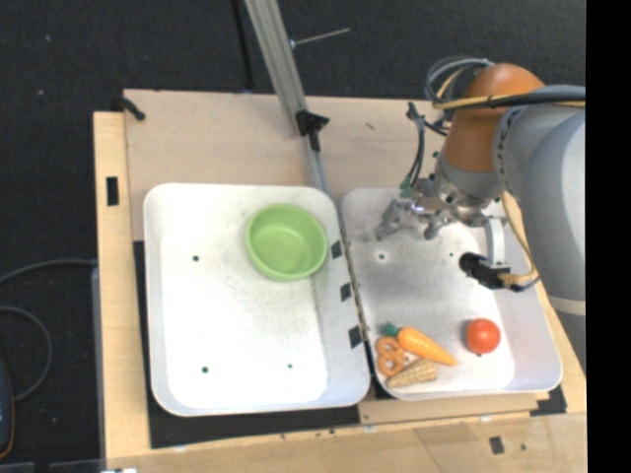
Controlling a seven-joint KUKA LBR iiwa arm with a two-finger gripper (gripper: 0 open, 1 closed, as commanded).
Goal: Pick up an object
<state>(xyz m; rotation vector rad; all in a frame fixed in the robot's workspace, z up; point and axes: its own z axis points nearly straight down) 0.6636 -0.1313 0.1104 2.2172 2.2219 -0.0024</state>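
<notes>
Objects to pick lie low in the right white bin (380,264): round red tomato (482,336), orange toy carrot (425,344). Grey metal claw (412,217) hovers at that bin's upper end, well apart, its spread untellable. Round green plastic bowl (287,241) sits in the left white bin (177,294).

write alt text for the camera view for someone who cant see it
The grey arm's gripper hovers over the far end of the right bin, which holds a carrot, tomato, pretzel and corn near its front. The left bin holds a green bowl.
</notes>
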